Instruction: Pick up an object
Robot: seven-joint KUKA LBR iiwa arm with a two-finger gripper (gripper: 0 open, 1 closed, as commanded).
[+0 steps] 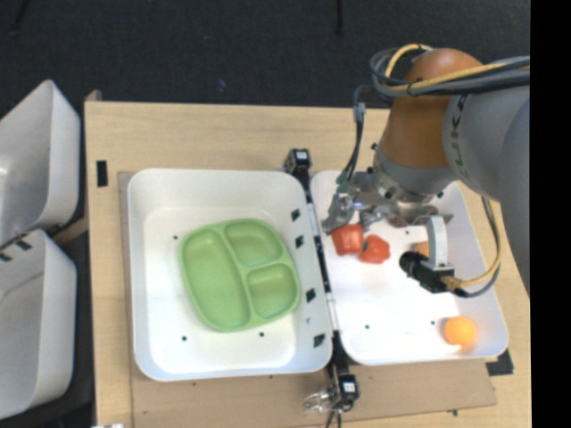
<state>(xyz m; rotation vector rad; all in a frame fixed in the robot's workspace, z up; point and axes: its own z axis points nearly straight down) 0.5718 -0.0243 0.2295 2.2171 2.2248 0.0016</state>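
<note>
Two red pieces lie close together in the right bin (401,328): a blocky red one (349,238) near the bin's left wall and a rounder red one (376,251) just right of it. An orange ball (460,331) rests near that bin's front right corner. My gripper (351,210) hangs over the bin's back left part, directly above the blocky red piece and very close to it. The wrist hides the contact, so I cannot say whether it touches the piece.
The left bin (152,328) holds a green divided plate (239,273). The grey arm with its orange band (426,114) reaches in from the right over the right bin's back. A black fitting with a yellow cable (425,270) hangs beside the wrist.
</note>
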